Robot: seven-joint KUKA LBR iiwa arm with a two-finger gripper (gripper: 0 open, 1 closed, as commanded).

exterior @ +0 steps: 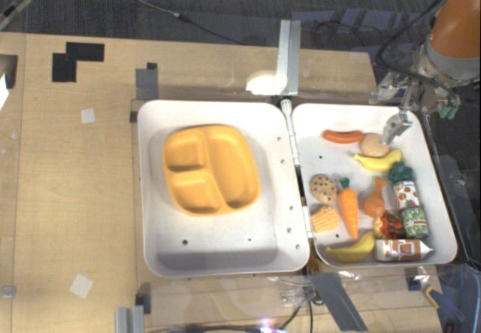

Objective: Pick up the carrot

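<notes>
The carrot [349, 209], orange with a green top, lies lengthwise in the right bin [440, 174], low in its left half, between a cookie [324, 187] and an orange pepper-like piece [374, 202]. My gripper [396, 127] hangs over the bin's upper right part, just above a beige bun [373, 146]. It is well up and to the right of the carrot and apart from it. Nothing can be seen held in it.
A red sausage [343, 136], two bananas [378, 161] [352, 247], a corn piece [325, 219], broccoli [400, 172], a printed can [406, 198] and a carton [402, 250] crowd the right bin. In the left bin [158, 241] rests a yellow divided plate [212, 168].
</notes>
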